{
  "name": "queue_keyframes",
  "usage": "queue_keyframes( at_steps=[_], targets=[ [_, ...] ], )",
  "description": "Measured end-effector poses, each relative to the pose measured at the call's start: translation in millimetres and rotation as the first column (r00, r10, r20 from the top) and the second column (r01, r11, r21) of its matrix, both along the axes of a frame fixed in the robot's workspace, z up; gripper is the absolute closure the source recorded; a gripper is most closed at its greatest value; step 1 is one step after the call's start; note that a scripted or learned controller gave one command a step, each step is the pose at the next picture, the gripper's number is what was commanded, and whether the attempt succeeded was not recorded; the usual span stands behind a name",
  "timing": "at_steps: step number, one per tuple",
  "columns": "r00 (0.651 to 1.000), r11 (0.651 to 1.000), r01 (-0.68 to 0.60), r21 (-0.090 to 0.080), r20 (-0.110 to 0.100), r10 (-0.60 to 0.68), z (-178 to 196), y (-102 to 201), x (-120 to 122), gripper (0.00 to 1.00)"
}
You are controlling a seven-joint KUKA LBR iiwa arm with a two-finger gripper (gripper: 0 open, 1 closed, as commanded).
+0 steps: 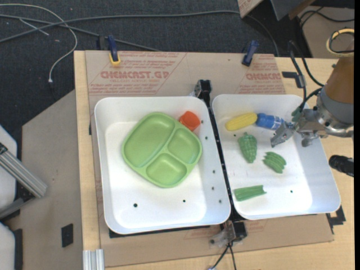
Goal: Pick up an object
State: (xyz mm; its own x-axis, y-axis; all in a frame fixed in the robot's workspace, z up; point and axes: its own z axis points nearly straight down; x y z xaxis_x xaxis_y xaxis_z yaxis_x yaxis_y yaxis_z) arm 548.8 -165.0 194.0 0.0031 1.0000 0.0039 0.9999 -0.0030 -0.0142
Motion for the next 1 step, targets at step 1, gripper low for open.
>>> queue_keyframes(
  at_steps=[1],
  targets=[
    [1.0, 1.0, -0.003, -0.003, 0.013, 0.003, 6.8, 0.3, 3.2, 0.0]
  ],
)
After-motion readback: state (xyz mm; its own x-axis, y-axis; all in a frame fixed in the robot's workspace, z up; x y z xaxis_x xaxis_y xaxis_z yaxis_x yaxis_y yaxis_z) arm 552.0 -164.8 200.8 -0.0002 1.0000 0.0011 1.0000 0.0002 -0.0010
